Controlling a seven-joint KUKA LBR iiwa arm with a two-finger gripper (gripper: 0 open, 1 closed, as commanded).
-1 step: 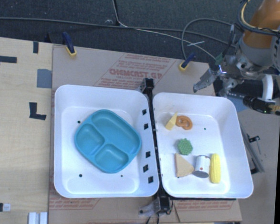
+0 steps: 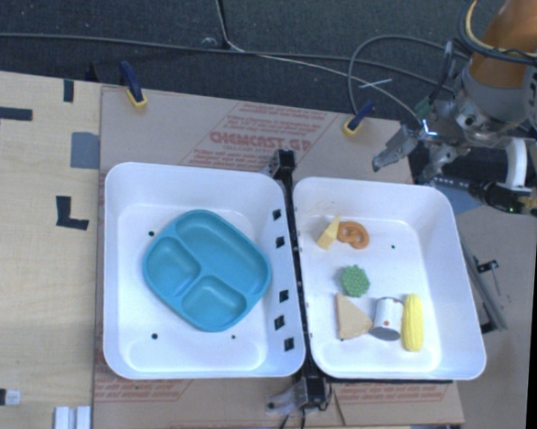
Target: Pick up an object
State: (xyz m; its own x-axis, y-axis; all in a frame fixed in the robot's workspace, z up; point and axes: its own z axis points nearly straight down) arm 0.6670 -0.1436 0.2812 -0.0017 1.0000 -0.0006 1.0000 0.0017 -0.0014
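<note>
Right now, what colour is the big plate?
Blue, the divided plate, in the camera view.

a: any writing to read?
b: red print on the cardboard sheet (image 2: 255, 139) above the bins, seen upside down and too blurred to spell out.
a: anything else?
b: nothing legible.

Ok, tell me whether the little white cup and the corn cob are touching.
Touching. In the camera view the white cup lies on its side against the yellow corn cob, with no strip of bin floor between them.
</note>
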